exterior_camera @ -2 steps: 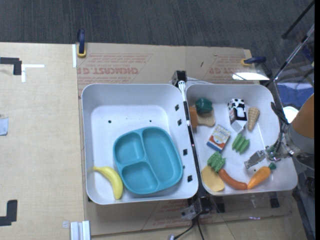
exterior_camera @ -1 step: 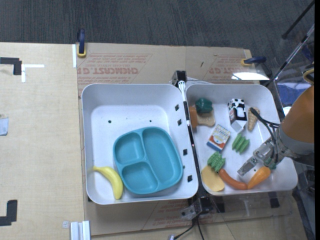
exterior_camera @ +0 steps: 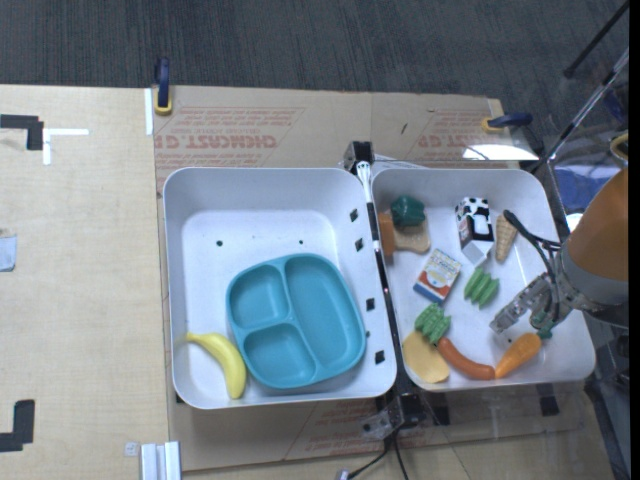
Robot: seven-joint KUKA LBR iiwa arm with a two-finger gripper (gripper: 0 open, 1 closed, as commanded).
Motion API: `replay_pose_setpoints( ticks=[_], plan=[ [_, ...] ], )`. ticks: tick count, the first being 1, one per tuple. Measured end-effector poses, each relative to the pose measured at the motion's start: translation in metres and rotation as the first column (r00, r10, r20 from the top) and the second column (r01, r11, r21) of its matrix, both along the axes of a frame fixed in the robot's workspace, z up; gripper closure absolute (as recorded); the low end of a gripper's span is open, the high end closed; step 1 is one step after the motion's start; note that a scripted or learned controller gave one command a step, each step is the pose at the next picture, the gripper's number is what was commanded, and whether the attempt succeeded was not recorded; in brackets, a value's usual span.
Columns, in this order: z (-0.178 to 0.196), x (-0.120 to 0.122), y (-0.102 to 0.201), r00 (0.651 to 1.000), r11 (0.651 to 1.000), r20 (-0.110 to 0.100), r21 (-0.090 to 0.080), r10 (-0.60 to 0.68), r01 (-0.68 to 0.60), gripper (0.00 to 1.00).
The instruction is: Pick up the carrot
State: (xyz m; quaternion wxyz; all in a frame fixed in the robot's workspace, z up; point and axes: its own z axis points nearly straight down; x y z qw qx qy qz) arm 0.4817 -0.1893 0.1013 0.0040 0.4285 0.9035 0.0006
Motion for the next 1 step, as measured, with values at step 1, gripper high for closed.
replay_pose_setpoints(
  ticks=[1],
  plan=[
    [0.0, 0.0, 0.0, 1.0, 1.0, 0.0, 0.0, 0.0, 0.0, 0.0]
  ],
)
